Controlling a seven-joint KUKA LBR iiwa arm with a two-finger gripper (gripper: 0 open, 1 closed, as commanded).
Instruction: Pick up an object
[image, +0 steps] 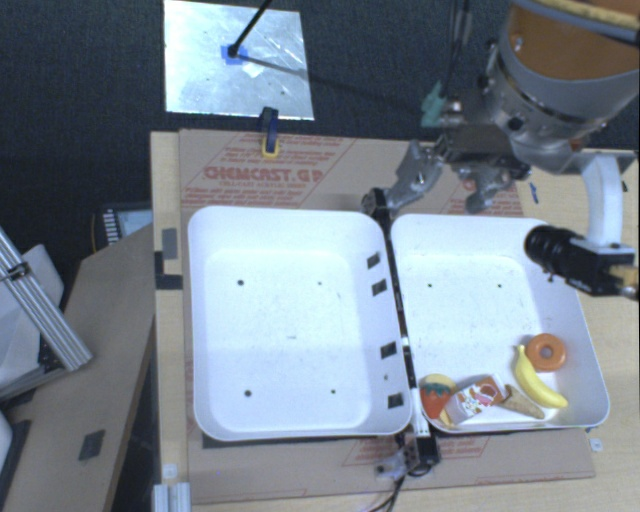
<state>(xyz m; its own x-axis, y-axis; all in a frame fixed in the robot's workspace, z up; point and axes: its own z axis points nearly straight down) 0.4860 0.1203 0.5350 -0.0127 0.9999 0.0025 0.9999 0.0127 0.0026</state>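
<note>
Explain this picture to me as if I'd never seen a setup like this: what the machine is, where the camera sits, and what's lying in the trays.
You are looking down at a slant from one camera fixed above a bench. The grey machine with the orange band at the upper right is a robot arm; its grasping part, the end effector, hangs above the far edge of the bins, and nothing is visible between its fingers. On the bench sit two shallow white bins side by side. In the near right corner of the right bin lie small toy foods: a yellow banana, an orange ring-shaped donut, a red-orange tomato-like piece, a small printed packet and a brown cone-like piece. The arm is meant to pick one up; none is lifted yet.
</note>
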